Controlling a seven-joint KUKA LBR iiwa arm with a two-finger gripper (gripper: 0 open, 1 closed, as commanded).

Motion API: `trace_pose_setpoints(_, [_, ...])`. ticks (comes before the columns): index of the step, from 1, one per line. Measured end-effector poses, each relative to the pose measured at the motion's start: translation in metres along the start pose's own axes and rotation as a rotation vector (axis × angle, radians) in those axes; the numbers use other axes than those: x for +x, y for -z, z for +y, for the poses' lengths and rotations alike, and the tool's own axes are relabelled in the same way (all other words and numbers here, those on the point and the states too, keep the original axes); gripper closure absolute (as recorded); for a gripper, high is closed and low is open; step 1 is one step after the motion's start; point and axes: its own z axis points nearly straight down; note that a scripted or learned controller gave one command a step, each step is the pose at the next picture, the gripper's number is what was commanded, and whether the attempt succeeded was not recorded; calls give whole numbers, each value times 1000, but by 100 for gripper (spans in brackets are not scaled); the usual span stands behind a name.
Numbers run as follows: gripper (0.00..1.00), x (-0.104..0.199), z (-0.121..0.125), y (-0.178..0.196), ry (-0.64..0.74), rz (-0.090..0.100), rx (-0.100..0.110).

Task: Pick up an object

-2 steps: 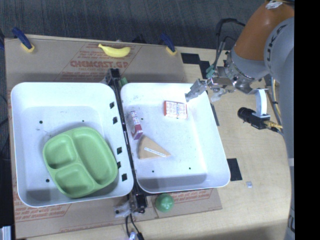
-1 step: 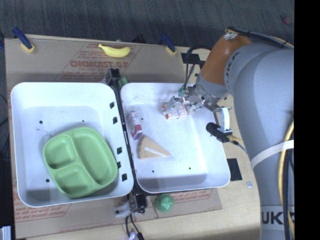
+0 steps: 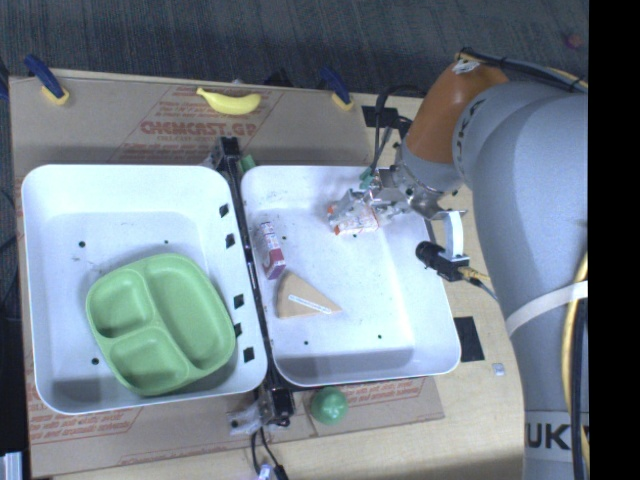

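My gripper (image 3: 352,211) is low in the far part of the right bin (image 3: 400,318), reaching in from the right. A small orange-and-white object (image 3: 357,228) sits right at its tip; I cannot tell whether it is gripped. A red-and-white packet (image 3: 270,248) lies near the bin's left wall. In front of it, mid-bin, lies a tan wedge (image 3: 305,298).
The left bin (image 3: 60,208) holds a green divided plate (image 3: 160,323). A yellow banana (image 3: 230,99) lies on the cardboard behind the bins. A green ball (image 3: 327,405) rests in front of the right bin. The arm's bulk fills the right side.
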Motion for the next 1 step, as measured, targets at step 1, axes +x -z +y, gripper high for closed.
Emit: trace_pose_setpoints(1, [100,64,12,75,-6,2,-5])
